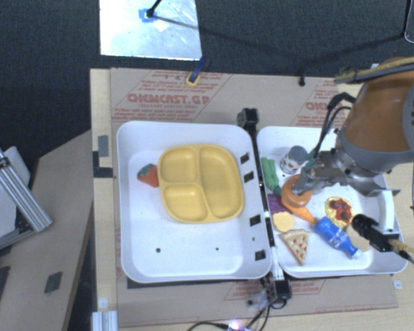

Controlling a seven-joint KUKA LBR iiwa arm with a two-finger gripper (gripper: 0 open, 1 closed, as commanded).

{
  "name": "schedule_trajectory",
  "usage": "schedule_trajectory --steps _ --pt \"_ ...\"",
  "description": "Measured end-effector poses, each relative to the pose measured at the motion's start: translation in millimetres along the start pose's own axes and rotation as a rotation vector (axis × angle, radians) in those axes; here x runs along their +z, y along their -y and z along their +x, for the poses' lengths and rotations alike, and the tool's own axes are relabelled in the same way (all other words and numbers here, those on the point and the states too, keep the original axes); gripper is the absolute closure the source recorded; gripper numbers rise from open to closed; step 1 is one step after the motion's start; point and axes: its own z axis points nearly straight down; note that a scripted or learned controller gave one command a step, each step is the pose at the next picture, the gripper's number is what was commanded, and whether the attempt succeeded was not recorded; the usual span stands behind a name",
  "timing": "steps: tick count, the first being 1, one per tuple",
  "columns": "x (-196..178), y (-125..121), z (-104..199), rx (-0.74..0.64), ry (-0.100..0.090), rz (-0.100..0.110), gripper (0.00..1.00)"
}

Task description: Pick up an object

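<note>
Bins sat side by side on the bench, and the left bin [134, 254] held a yellow divided plate [196, 183] near its middle, with a small strawberry toy [148, 175] touching the plate's left edge. A black divider [261, 185] ran between the two bins. The right bin [386, 216] held a crowded group of toy foods: a green piece [270, 172] against the divider, a purple piece [274, 202] below it, a pale yellow round [283, 221], a pizza slice [297, 244], an orange carrot [302, 212], a blue bottle [335, 236] lying tilted, a small pizza round [339, 209] and a grey-white cup [292, 161] at the far side. The gripper [305, 186] was low over the orange round piece [294, 197] just left of the bin's centre, which appeared to be the object to pick up; whether that piece sat between the fingers could not be told, and the finger state was not readable from above. Risk assessment: the carrot and purple piece lay touching or just beside the target, so a closing grip could catch a neighbour, push the target aside, or lift nothing. A rounded surface could also slip from the grip during the lift.
</note>
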Motion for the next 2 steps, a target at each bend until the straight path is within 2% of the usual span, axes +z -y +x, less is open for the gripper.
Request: schedule_trajectory --steps 2 --pt "2.1 -6.9 -1.7 0.003 0.001 0.001 1.00"
